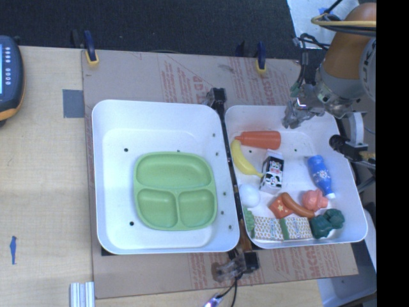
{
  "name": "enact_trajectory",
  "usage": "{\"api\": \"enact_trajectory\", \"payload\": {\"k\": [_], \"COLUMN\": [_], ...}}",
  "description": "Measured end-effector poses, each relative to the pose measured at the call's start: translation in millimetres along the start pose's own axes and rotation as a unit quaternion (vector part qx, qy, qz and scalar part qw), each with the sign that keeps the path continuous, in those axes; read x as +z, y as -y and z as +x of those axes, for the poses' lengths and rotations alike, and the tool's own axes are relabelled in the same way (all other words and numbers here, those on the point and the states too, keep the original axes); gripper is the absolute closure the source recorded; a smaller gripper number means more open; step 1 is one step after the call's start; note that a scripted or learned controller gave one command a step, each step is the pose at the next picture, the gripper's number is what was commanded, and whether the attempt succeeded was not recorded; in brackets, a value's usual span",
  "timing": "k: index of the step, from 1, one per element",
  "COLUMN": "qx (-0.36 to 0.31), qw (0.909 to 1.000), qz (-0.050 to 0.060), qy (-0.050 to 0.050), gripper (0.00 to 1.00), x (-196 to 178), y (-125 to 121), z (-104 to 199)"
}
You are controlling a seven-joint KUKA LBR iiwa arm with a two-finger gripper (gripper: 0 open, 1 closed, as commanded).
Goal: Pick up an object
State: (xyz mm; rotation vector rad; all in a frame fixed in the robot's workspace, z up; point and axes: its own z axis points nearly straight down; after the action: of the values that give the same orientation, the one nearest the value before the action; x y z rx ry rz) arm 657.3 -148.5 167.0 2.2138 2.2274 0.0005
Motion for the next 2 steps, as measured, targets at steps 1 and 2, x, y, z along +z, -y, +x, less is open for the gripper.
{"api": "enact_trajectory", "payload": {"k": [1,2], "qx": [0.0,0.0], "qw": [1.0,1.0], "qz": [0.001,0.004], "qy": [0.0,-0.001], "gripper": [0.0,0.0], "x": [1.3,-17.7], "y": [0.9,48.9], "z": [-0.9,34.5]}}
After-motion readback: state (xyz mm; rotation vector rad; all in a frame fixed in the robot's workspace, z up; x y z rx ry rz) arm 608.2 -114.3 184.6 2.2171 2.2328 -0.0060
